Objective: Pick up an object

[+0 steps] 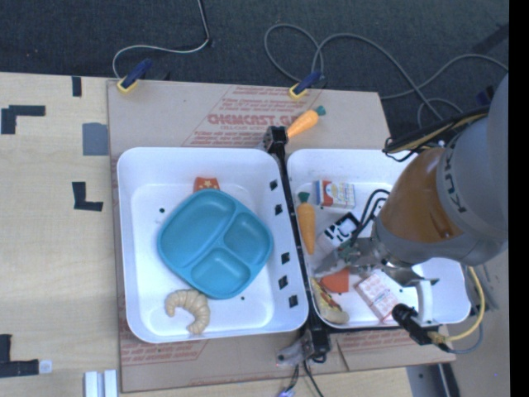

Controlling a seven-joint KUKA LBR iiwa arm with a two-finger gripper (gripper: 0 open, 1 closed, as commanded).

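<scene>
The arm hangs over the right bin (459, 303) with its gripper (354, 251) down among 4 or so small things, the red piece (336, 283) just below it looks the likeliest pick, needing a short descent.

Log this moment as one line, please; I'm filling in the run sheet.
arm: over right bin | gripper: low among items, fingers unclear | nearby: carrot, carton | left bin: blue tray, croissant
</scene>
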